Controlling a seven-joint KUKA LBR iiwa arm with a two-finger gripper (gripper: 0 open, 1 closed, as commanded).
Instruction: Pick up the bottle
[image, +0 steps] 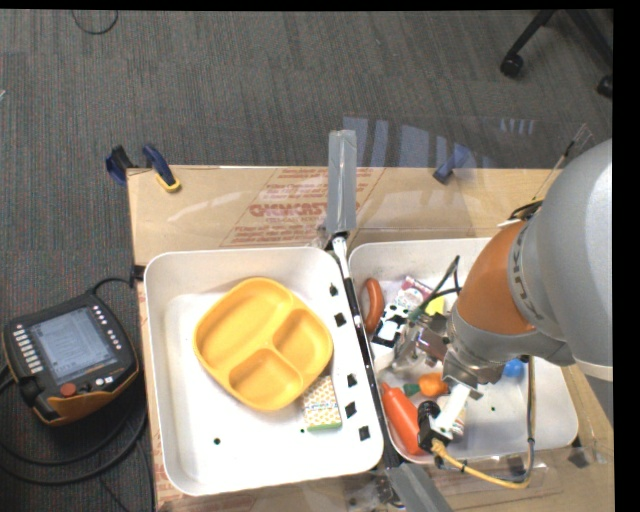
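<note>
bottle (512, 369) maybe the blue-capped bit at right bin (560, 420) far side, mostly hidden behind wrist. gripper (428, 372) low over clutter left of it, beside orange carrot-like toy (400, 417); couldn't tell grip state. risked grabbing the wrong item or nothing, given crowding and bottle off to the side

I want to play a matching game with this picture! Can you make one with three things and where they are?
Things:
1. yellow plate
2. small patterned box
3. robot arm

Places:
A. reaching over the right bin
B. middle of the left bin
C. left bin, next to the plate's near right corner

Pairs: 1-B, 2-C, 3-A
</note>
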